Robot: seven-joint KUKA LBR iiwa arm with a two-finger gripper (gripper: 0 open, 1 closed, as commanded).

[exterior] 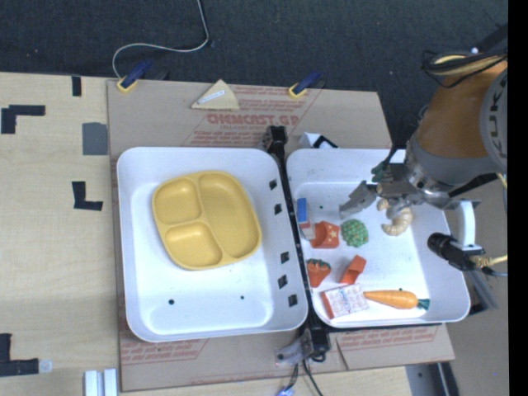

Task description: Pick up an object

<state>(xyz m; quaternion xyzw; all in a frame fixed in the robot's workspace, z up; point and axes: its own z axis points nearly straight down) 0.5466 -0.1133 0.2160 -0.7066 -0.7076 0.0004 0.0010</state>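
Just below gripper (360, 200): green broccoli (355, 233), apart

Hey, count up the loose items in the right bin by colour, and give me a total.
Red or orange-red: 3, strawberry-like piece, small piece, block
Orange: 1, carrot
Green: 1, broccoli
Blue: 1, small block
Beige: 1, lumpy piece
Red and white: 1, packet
Total: 8

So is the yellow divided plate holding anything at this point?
Empty. The yellow divided plate lies in the left bin with all three compartments bare; the toy foods, such as the carrot, sit in the right bin.
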